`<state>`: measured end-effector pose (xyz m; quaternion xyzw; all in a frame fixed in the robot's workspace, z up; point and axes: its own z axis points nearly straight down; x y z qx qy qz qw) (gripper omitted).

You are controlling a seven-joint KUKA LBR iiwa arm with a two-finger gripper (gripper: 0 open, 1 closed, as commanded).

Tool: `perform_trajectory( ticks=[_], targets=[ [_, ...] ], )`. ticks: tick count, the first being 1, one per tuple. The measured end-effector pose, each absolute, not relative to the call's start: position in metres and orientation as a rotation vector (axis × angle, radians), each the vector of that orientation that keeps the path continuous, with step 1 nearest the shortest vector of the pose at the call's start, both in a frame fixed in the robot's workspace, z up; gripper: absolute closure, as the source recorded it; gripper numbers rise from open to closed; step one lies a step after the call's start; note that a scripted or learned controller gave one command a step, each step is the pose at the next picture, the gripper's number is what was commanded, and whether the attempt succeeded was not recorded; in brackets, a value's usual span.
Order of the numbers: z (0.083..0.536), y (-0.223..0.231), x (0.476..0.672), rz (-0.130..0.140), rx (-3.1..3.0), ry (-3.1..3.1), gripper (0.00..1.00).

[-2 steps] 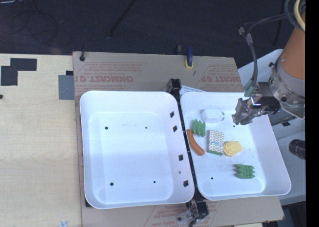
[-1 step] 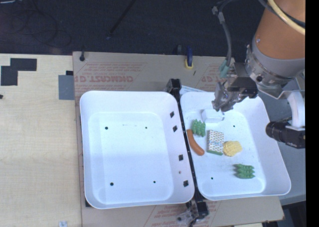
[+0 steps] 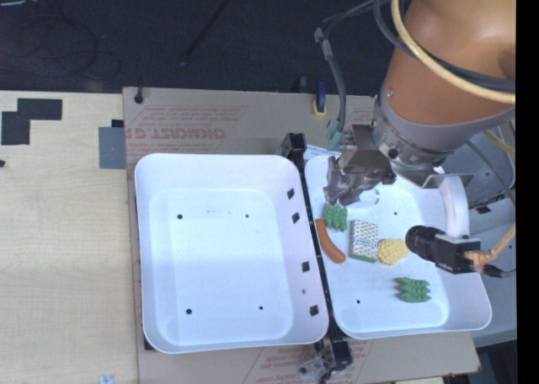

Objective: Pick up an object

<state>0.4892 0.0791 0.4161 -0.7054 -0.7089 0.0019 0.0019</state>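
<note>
I see the gripper [image 3: 338, 194] right of frame centre, low in the right bin [image 3: 459, 315], directly over a green toy vegetable [image 3: 336, 217]; whether it touches, I cannot tell. Just below lie an orange sausage [image 3: 330, 241], a checkered block [image 3: 364, 240], a corn cob [image 3: 392, 250], and green pea pods [image 3: 412, 290]. The left bin [image 3: 152, 205] sits alongside.

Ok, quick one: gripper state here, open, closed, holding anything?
Gripper: cannot be told; it hangs low in the right bin, just above the green toy, and nothing is seen held.
</note>
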Motion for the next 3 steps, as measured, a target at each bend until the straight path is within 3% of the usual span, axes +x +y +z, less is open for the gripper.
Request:
perform_trajectory(
  ticks=[1, 2, 3],
  targets=[
    [0.422, 0.112, 0.475, 0.003, -2.215, -2.225, 1.00],
    [0.446, 0.165, 0.476, 0.001, -2.215, -2.226, 1.00],
    [0.500, 0.189, 0.476, -0.003, -2.218, -2.225, 1.00]
  ],
)
